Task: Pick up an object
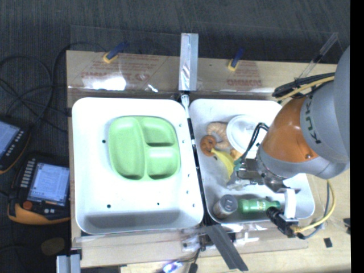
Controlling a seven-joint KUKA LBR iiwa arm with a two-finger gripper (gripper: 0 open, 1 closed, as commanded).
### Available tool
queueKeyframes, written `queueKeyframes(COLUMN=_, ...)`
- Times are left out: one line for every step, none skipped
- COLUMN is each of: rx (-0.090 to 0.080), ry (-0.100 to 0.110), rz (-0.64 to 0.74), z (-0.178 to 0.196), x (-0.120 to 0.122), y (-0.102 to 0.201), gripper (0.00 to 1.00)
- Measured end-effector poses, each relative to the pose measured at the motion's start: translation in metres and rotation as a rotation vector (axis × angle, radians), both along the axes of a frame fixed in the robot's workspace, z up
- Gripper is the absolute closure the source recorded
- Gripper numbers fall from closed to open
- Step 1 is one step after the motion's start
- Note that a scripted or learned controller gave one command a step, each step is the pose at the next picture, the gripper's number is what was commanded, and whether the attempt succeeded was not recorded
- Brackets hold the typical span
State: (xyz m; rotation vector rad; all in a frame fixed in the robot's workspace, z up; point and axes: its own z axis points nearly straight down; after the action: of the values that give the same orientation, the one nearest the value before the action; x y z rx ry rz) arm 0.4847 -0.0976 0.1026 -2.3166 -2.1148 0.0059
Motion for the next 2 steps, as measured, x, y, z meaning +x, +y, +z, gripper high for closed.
queueKeyframes(rx=0.0, ry=0.0, rz=0.0, z=0.0, x=0.0, y=0.0, gripper=0.0)
queueKeyframes(rx=-0.002, ry=-0.012, rz=0.217, z=-0.013, x=0.055, y=-0.009, gripper=0.0)
